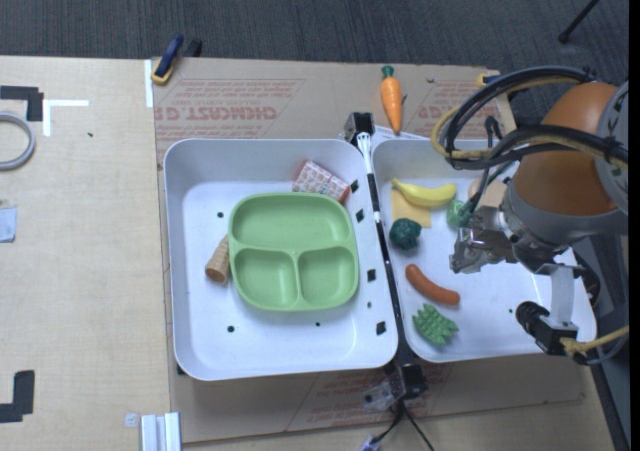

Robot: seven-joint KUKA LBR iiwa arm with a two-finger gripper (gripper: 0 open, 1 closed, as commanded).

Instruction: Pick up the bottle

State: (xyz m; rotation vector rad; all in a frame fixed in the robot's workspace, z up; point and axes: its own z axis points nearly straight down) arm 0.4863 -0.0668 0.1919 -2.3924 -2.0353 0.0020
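The gripper hangs low in the right bin, and how far it is open cannot be told. Just above it in the view sits a small green object (possibly the bottle, half hidden). A sausage lies just below-left, with broccoli and a banana farther left.

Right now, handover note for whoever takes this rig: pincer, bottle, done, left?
Pincer: low over the right bin, near its middle; open or shut can't be told. No item seen in it.
Bottle: can't pick one out. Right bin shows banana, broccoli, sausage, green leafy piece. Left bin has a green divided plate.
Done: no pick visible.
Left: find and lift the bottle.
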